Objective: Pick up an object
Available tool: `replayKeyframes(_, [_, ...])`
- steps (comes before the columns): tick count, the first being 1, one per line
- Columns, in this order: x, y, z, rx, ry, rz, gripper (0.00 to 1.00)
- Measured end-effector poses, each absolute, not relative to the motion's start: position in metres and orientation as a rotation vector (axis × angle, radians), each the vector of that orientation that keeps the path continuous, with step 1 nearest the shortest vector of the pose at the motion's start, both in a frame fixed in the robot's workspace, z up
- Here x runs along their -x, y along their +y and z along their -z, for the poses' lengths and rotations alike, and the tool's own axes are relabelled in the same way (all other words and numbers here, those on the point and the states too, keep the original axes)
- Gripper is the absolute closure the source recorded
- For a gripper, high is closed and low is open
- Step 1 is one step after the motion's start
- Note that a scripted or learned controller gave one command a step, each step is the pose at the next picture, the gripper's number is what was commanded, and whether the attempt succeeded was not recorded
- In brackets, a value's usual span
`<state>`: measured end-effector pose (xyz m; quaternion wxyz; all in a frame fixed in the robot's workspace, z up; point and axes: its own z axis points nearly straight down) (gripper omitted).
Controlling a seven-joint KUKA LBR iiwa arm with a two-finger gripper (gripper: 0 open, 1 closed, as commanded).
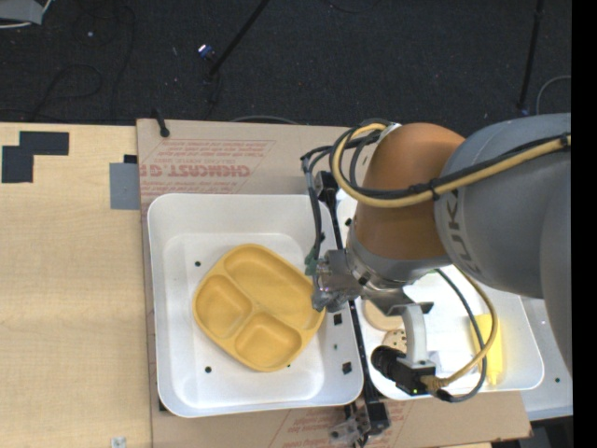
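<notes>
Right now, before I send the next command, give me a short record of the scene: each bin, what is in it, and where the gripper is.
left bin: holds one yellow divided plate, three compartments, open side up
right bin: largely covered by the arm; a yellow object and a pale round piece partly show
gripper: low at the plate's right rim, near the wall between the bins
contact with plate: cannot tell
grasp: not confirmed from this view
</notes>
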<state>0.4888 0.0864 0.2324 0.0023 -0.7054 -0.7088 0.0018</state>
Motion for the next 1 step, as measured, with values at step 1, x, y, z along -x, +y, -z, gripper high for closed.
replayKeyframes(1, [-0.4891,0.0845,-0.2323,2.217,-2.22,-0.006,0.0])
